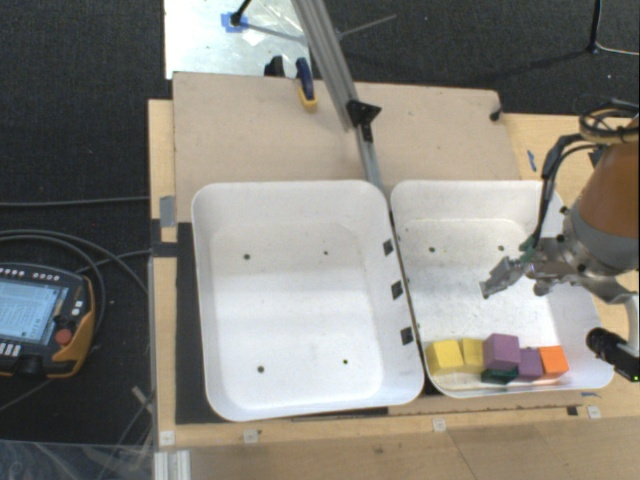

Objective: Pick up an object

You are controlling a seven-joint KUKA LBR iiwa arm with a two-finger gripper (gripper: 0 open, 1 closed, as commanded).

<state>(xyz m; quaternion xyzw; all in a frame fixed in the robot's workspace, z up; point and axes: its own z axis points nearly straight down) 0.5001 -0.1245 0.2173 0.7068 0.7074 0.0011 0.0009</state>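
Several small blocks lie along the front edge of the right bin (455, 208): two yellow blocks (446, 355), a purple block (502, 348), a dark green piece (498, 374), a mauve block (530, 364) and an orange block (553, 360). My gripper (520, 284) hangs over the middle right of that bin, behind the blocks and apart from them. Its two grey fingers (496, 282) stand apart, open, with nothing between them. The arm's orange band (610, 203) is at the right edge.
The left bin (215, 268) sits next to the right one, with a shared rim between them. A slanted metal pole (335, 63) crosses the back of the bench. A teach pendant (35, 313) lies on the floor at left.
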